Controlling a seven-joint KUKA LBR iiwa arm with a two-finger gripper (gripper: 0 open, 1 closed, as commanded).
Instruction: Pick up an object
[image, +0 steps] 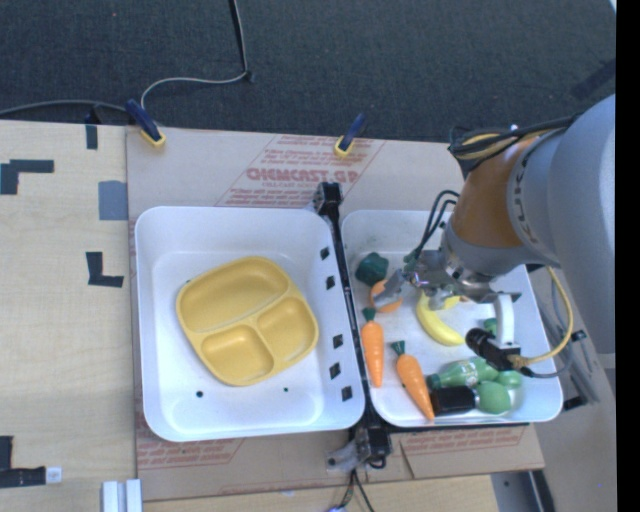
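The grey arm with its orange band fills the right of the frame, closest to the lens, reaching down into the right bin. Its end effector sits low in the upper middle of that bin; whether it is wide or narrow cannot be told. Just beside it lie a dark green piece and a banana. Lower in the bin rest two carrots and a green toy. The left bin, mid-frame, holds a yellow divided plate. Both bins rest on the cardboard-covered surface.
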